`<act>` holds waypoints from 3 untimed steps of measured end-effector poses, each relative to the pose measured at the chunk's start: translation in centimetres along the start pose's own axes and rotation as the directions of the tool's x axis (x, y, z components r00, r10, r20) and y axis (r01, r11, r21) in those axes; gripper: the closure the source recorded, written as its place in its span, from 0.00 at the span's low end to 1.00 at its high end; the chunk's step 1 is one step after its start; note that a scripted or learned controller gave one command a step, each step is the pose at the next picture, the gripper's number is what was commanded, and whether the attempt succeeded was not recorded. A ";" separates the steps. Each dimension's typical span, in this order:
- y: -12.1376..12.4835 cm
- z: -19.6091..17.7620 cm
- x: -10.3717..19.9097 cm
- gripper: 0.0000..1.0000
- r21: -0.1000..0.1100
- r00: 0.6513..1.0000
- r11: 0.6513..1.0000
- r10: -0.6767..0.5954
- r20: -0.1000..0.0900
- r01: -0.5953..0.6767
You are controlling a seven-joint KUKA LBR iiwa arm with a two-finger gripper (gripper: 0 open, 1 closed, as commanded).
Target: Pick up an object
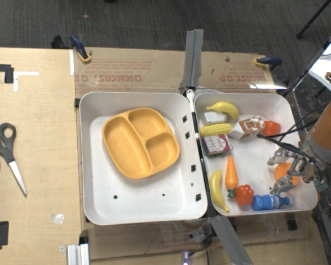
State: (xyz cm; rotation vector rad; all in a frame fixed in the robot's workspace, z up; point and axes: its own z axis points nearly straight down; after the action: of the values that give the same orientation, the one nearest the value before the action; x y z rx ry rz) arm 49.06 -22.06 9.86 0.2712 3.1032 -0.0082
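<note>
Reaching from the right, hand [287, 174] low over right bin [256, 160], seemingly spread, beside blue bottle [270, 202]

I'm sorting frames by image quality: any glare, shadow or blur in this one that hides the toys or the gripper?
Camera view: lighting is even and soft; the yellow plate and bananas are sharp; the white bins show mild brightness but no blown-out glare; the gripper at the right bin's edge looks slightly smeared among cables, so its fingers are hard to read.
</note>
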 end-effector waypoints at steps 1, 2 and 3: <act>0.1 -0.9 0.0 1.00 0.000 1.000 1.000 -0.005 -0.003 0.005; 0.1 -0.9 0.0 0.00 0.000 1.000 1.000 -0.005 -0.003 0.005; 8.2 -0.1 1.1 0.00 -0.002 0.988 0.988 -0.156 0.009 0.156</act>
State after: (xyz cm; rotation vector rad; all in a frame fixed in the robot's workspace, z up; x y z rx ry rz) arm 49.40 -13.82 9.94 0.0267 3.1061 -0.0087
